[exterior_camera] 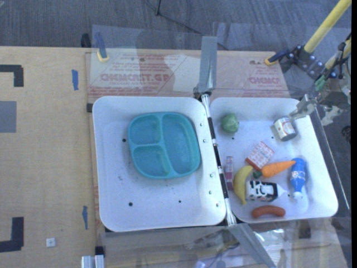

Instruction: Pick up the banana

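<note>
The yellow banana lies in the right bin, near its left wall and toward the front. It curves top to bottom, and its right side touches a black-and-white spotted carton. An orange carrot lies just up and to the right of it. My gripper shows as grey metal at the right bin's far right corner, just above a small silver can. It is far from the banana and nothing is visibly held.
The right bin also holds a green vegetable, a pink-and-white box, a blue bottle, a brown sausage and a thin red stick along the left wall. A teal divided plate sits in the left bin.
</note>
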